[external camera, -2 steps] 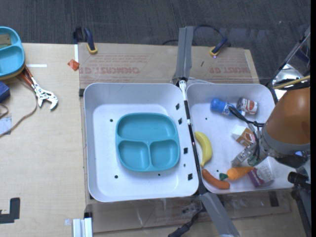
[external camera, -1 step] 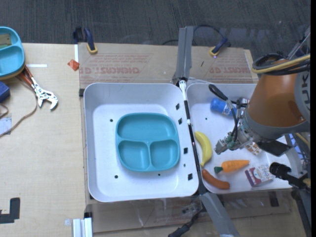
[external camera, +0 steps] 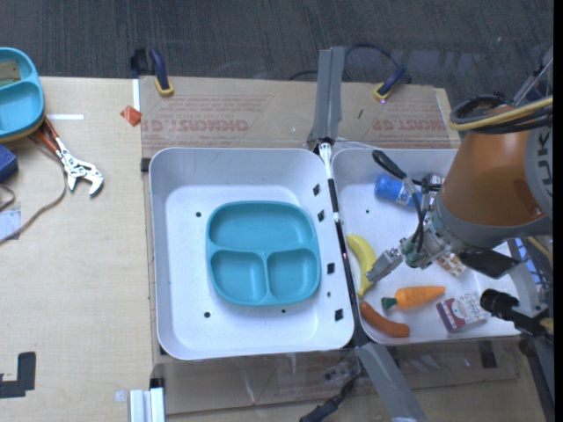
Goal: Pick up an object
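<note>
Arm's orange band (external camera: 488, 178) looms right of frame; our gripper (external camera: 413, 251) low in right bin (external camera: 352, 170), grip state we cannot tell. Carrot (external camera: 420, 296) just below. We judge: approach step; next, descend and close.

Even bright light, soft shadows
</note>
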`<state>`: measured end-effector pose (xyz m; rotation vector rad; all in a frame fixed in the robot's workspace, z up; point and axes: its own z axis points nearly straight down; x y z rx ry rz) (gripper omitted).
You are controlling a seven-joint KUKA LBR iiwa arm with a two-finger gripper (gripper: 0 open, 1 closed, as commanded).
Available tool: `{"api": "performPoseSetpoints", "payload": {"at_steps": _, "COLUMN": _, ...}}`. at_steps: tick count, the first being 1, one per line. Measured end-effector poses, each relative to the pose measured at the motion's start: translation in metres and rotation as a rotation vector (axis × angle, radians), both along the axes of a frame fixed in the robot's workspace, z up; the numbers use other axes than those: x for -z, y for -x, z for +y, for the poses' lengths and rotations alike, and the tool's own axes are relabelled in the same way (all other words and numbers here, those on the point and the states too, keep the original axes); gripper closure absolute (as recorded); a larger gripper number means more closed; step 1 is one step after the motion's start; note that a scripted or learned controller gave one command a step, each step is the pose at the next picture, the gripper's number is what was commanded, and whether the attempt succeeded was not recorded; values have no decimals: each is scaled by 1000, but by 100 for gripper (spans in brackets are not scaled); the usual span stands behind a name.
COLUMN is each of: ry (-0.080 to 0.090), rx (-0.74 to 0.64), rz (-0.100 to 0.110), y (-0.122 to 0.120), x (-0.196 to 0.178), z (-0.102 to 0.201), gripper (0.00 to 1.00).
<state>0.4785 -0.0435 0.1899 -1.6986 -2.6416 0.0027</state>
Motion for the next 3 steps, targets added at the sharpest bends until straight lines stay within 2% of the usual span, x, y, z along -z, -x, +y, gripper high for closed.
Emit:
{"api": "performPoseSetpoints", "payload": {"at_steps": 1, "ry": -1, "rx": 99, "rz": 1, "y": 1, "x": 100, "z": -69, "gripper": 0}}
{"api": "performPoseSetpoints", "payload": {"at_steps": 3, "ry": -1, "rx": 99, "rz": 1, "y": 1, "x": 100, "z": -69, "gripper": 0}}
